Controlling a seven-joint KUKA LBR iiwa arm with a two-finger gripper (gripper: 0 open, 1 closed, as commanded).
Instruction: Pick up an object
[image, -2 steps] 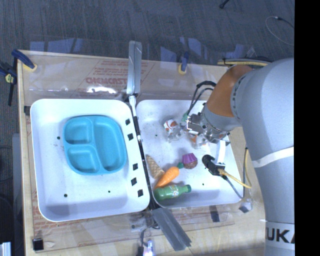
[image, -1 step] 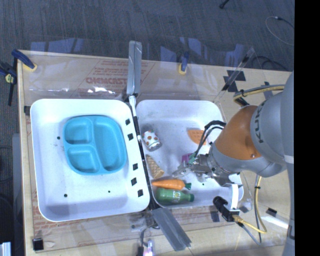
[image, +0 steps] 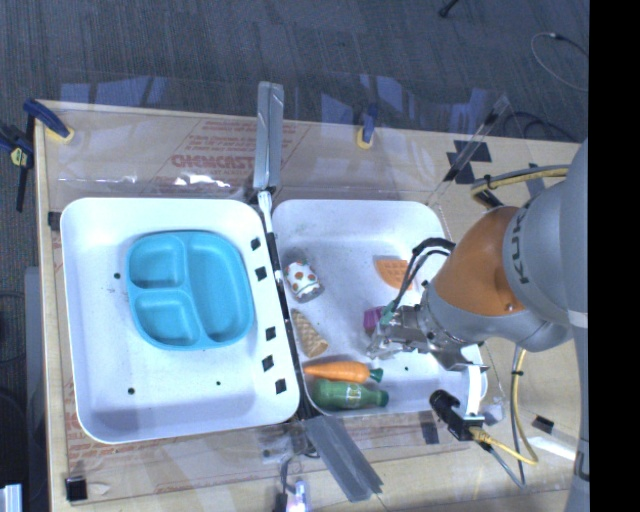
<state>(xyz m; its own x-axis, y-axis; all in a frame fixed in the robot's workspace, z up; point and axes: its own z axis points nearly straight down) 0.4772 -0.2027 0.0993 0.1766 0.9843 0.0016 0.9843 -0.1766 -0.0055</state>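
glossy green bottle (image: 352, 396) lies beside tapered orange carrot (image: 338, 372); metal gripper (image: 388, 338) grip unclear.

A divided tray (image: 190, 288) is being held in the left bin (image: 90, 400). In the right bin (image: 340, 215), a carrot (image: 337, 371) is being flanked by a bottle (image: 348, 395) nearer and a cup (image: 302, 280) farther.

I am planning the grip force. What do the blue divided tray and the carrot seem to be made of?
The blue divided tray looks like moulded plastic with a matte to slightly glossy finish: one even colour and soft rounded compartment edges. The carrot is probably a plastic toy: flat uniform orange with a smooth surface, though the view leaves this uncertain.
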